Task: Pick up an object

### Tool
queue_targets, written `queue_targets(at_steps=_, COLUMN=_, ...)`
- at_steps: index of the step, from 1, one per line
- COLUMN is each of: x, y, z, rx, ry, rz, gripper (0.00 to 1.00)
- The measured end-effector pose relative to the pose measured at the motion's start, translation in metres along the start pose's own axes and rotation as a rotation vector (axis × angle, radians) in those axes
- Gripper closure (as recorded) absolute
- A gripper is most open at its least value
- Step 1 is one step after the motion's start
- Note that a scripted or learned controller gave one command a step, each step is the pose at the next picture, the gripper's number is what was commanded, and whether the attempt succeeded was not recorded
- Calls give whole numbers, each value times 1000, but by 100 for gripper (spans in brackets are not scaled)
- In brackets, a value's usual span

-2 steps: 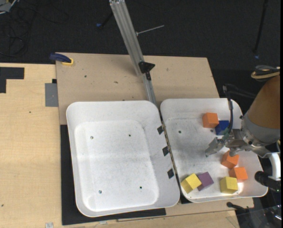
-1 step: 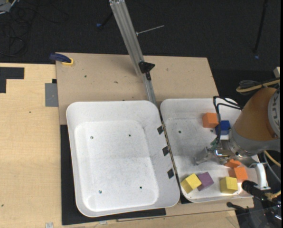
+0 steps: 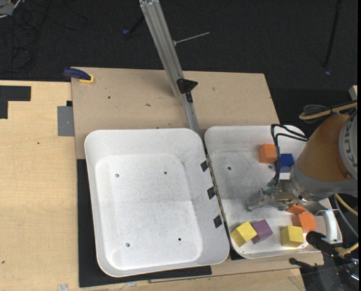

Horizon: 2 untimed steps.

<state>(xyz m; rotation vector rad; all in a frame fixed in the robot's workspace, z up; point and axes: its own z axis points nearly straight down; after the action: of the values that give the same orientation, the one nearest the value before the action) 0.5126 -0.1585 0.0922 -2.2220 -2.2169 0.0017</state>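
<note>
1. Step in hand: the reach. The gripper (image 3: 259,200) hangs low in the right bin (image 3: 241,141), centre right of the frame, over bare floor.
2. Blocks lie near it: orange (image 3: 267,153) and blue (image 3: 284,160) above, yellow (image 3: 243,233) and purple (image 3: 262,228) below.
3. Jaws: I cannot tell their spread; nothing visibly sits between them.
4. Next move calls for centring over one block, probably the yellow.

One fixed overhead camera views both bins (image 3: 102,144) obliquely.
</note>
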Motion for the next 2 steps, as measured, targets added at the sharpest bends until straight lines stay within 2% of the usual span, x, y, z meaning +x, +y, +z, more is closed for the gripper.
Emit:
queue_targets(at_steps=1, x=-1, y=-1, z=-10, rx=2, ry=2, rz=6, gripper=100)
queue_targets(at_steps=2, x=1, y=-6, z=-70, rx=-5, ry=-1, rz=-4, gripper=100)
